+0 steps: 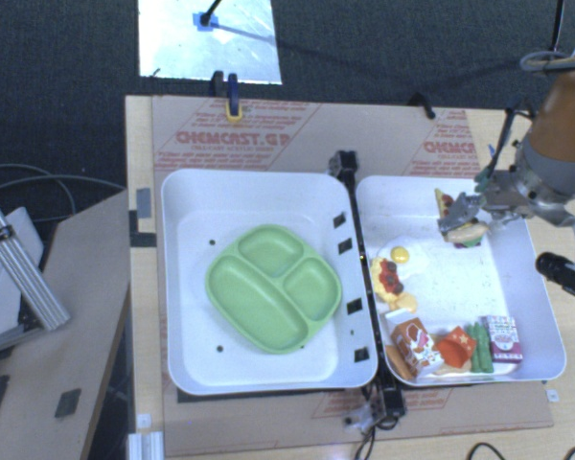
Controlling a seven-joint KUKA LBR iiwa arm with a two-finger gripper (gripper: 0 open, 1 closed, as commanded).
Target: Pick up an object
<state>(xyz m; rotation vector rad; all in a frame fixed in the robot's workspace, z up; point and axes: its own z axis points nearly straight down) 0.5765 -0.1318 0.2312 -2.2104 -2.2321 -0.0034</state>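
Note:
My gripper (463, 224) hangs over the back of the right bin (517, 266), reaching in from the right. It is shut on a small toy sandwich (470, 235) with brown and green layers, which sits between the fingertips. A small reddish-yellow wedge (444, 200) shows just left of the gripper. Whether the sandwich is off the bin floor I cannot tell.
Along the right bin's left wall lie yellow and red toy foods (391, 276). Its front edge holds a red box (413, 345), an orange piece (455, 347), a green piece (479, 343) and a red-white carton (501, 339). A green divided plate (273, 287) lies in the left bin (187, 257).

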